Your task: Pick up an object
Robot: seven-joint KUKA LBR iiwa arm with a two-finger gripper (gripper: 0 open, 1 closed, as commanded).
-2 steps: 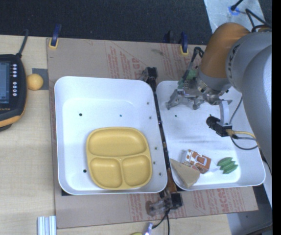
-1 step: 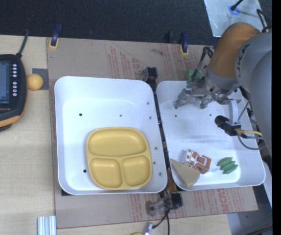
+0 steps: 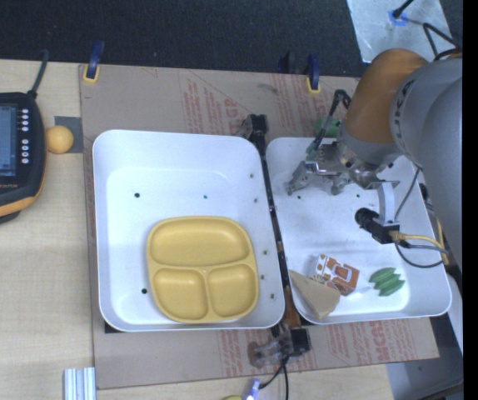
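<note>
Count for you: two white bins, left bin (image 3: 122,165) and right bin (image 3: 306,232). One yellow divided tray (image 3: 201,267) lies in the left bin, three compartments. In the right bin you have three loose things, all along its near edge: a tan wedge (image 3: 314,297) at the corner nearest the left bin, a small orange-and-white packet (image 3: 336,272) just beside it, a green leafy piece (image 3: 386,280) beyond that. The gripper (image 3: 322,176) hangs over the right bin's far end, well apart from all three; its fingers are spread, nothing between them (grey arm covers that bin's far corner). A teach pendant (image 3: 2,157) and a yellow ball (image 3: 58,138) sit outside the left bin.
</note>
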